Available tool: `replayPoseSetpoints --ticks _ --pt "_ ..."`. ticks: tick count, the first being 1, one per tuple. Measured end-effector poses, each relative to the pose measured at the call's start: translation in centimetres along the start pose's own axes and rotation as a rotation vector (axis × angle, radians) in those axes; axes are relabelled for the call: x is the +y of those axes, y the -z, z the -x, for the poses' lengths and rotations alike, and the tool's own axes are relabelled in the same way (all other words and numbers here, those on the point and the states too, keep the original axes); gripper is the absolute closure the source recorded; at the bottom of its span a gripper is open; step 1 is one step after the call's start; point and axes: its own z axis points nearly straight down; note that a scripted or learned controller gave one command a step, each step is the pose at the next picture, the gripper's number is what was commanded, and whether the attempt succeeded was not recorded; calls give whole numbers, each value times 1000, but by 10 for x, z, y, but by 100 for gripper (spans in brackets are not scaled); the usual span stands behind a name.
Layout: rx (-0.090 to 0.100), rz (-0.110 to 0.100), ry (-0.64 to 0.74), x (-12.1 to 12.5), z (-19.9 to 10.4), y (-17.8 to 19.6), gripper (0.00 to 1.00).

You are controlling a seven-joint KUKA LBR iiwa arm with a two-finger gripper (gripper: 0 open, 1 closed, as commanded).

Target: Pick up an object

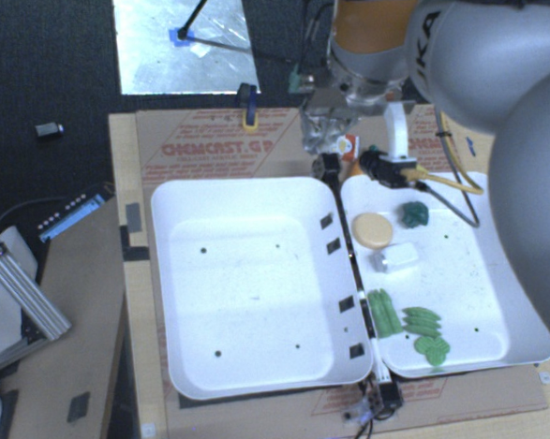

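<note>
My gripper (327, 156) hangs over the far rim where the two bins meet, above the right bin's (509, 338) back left corner. A small orange and white thing (348, 149) shows right beside it; I cannot tell whether it is held. In the right bin lie a tan round disc (372, 230), a dark green lump (415, 214), a white block (395, 257), a long green pod (384, 311), a second pod (423, 318) and a light green piece (435, 349).
The left bin (166, 268) sits next to the right one, with black clips along the shared wall (351, 274). A yellow and blue clamp (247, 107) stands on the cardboard behind the bins. The grey arm (511, 103) covers the right bin's far right.
</note>
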Motion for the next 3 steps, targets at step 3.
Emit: replayPoseSetpoints --ticks 3 --pt "-1 0 -2 1 -129 -43 100"
